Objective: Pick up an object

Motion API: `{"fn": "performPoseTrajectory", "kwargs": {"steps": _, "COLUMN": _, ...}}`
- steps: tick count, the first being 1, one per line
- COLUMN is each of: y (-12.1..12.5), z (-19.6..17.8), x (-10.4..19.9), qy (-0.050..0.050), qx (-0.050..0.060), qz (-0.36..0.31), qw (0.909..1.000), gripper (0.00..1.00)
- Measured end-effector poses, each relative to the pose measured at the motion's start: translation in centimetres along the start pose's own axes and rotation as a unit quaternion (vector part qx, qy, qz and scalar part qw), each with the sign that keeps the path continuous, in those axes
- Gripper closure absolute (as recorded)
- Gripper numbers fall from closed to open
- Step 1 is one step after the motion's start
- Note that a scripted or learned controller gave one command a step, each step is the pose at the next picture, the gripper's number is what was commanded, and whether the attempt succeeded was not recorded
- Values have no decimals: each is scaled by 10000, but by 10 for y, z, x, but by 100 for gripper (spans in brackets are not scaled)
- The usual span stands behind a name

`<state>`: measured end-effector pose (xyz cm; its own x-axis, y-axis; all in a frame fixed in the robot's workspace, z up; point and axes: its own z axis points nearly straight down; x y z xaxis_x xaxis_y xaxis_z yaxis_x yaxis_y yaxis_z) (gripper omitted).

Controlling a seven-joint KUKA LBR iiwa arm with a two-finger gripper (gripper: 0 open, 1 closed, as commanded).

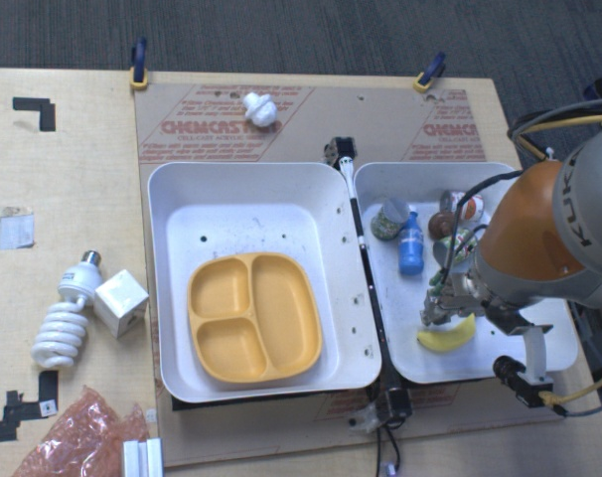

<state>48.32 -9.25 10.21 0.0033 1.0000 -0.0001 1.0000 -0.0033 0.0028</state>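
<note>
My gripper [440, 311] is low in the right bin [500, 366], near its front. It stands directly over the left end of a yellow banana-shaped object [450, 338], touching it or just above it. A blue bottle [411, 246] lies further back in the same bin. Beside the bottle sit a grey-green lump [388, 222] and a brown-red object [442, 225]. The arm's orange band [525, 232] covers the right part of the bin.
The left bin [182, 207] holds a yellow divided plate [253, 316]. On the bench to the left lie a spiral light bulb [63, 316], a white cube [122, 301] and a red mesh bag [82, 430]. A white crumpled thing [260, 108] lies behind the bins.
</note>
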Motion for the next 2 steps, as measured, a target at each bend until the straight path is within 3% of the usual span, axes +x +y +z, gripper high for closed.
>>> {"fn": "performPoseTrajectory", "kwargs": {"steps": 1, "y": -5, "z": -90, "x": 78, "qy": -2, "qx": 6, "qz": -19, "qw": 10000, "gripper": 100}}
{"fn": "performPoseTrajectory", "kwargs": {"steps": 2, "y": -5, "z": -90, "x": 78, "qy": -1, "qx": 7, "qz": -18, "qw": 10000, "gripper": 0}}
